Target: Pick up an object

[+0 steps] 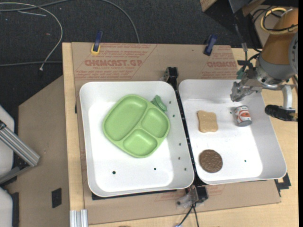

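While your gripper (pixel 238 91) hangs over the far right part of the right bin (pixel 265 167), whether it is released or clenched cannot be told from this slanted overhead view. Just below it in the picture, near but apart, lies a small can (pixel 243 116), the likeliest target: it rests on its side, silvery at the ends, with a red and white label. Because it is round and lying down, it could roll away if you come down off-centre or nudge it before closing. The bin's right wall is close by, so a wide approach from that side may clip the rim. Two other things share this bin: a pale tan slice of toy bread (pixel 207 122) near the middle, and a dark brown round patty (pixel 210 161) nearer the front. Both look flat and low, so a grasp on either could slide over the top. In the left bin (pixel 94 174) sits a light green divided plate (pixel 136 126), with a small dark green piece (pixel 159 103) touching its far edge. Both bins rest on a cardboard-covered worktop (pixel 142 56).
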You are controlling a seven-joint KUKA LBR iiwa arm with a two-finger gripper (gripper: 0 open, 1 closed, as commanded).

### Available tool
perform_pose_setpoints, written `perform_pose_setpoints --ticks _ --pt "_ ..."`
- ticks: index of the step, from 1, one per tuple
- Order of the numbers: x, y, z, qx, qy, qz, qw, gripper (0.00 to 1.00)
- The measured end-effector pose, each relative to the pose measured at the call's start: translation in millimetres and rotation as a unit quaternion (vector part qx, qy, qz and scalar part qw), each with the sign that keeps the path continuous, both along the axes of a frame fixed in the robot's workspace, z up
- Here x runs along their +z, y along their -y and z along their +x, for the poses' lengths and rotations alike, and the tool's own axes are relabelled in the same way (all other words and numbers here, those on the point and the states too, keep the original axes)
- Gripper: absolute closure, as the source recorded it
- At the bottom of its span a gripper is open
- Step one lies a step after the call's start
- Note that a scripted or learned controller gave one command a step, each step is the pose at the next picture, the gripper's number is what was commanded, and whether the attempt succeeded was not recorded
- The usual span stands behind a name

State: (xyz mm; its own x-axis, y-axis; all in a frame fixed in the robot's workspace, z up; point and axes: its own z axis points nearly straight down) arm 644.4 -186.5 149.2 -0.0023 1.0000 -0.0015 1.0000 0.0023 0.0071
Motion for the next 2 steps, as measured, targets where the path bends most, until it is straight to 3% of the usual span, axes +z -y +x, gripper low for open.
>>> perform_pose_setpoints --ticks 2 --pt "89.0 -6.7 11.4 0.0 0.0 0.0 1.0 1.0"
